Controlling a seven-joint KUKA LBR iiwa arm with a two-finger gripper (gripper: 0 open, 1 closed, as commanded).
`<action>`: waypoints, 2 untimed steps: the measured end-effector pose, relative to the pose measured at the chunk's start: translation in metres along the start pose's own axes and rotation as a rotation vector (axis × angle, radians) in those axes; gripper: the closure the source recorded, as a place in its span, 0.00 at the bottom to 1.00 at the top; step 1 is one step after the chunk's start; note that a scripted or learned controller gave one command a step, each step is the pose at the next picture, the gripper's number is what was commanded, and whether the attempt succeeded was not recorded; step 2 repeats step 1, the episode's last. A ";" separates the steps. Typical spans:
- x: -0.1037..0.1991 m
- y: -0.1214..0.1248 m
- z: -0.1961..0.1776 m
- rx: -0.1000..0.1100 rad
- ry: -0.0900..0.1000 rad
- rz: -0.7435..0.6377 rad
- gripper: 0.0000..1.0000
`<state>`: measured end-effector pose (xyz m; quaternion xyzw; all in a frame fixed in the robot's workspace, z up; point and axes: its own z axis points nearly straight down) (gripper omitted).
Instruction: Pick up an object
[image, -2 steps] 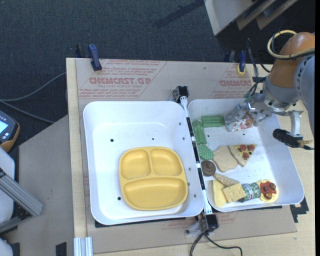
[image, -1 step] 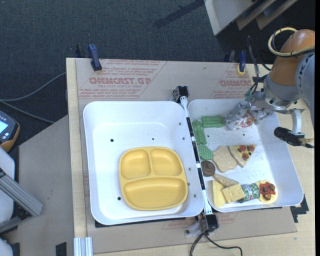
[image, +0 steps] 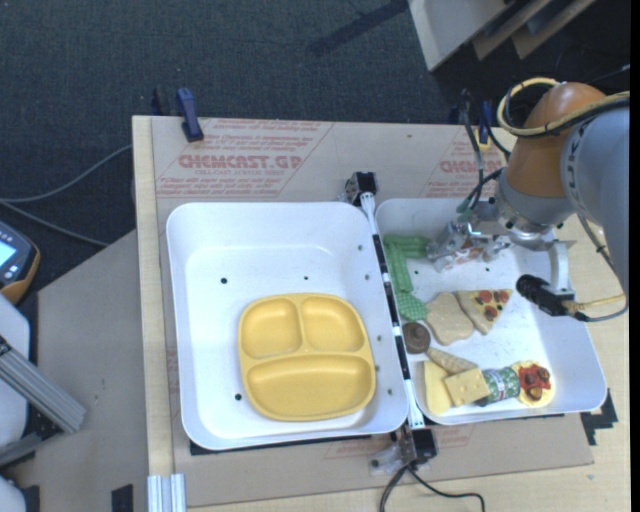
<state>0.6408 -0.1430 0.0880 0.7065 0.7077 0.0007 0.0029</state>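
Grey arm's tool (image: 468, 247) low over right bin (image: 572, 352), near food

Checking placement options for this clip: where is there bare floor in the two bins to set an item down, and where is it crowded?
Left bin: bare floor along the far wall and left side, around the yellow divided plate. Right bin: crowded; green piece, bread slices, cheese and other food fill it, with the gripper over its far end. A bare strip runs along its right wall.

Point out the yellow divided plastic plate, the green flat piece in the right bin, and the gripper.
Yellow divided plastic plate (image: 305, 356): camera view, centre ridge.
Green flat piece (image: 403, 262): camera view, middle.
Gripper (image: 462, 248): camera view, between fingertips.
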 end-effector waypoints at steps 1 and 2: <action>0.099 -0.036 -0.104 -0.002 0.006 -0.008 1.00; 0.099 -0.036 -0.104 -0.002 0.006 -0.008 1.00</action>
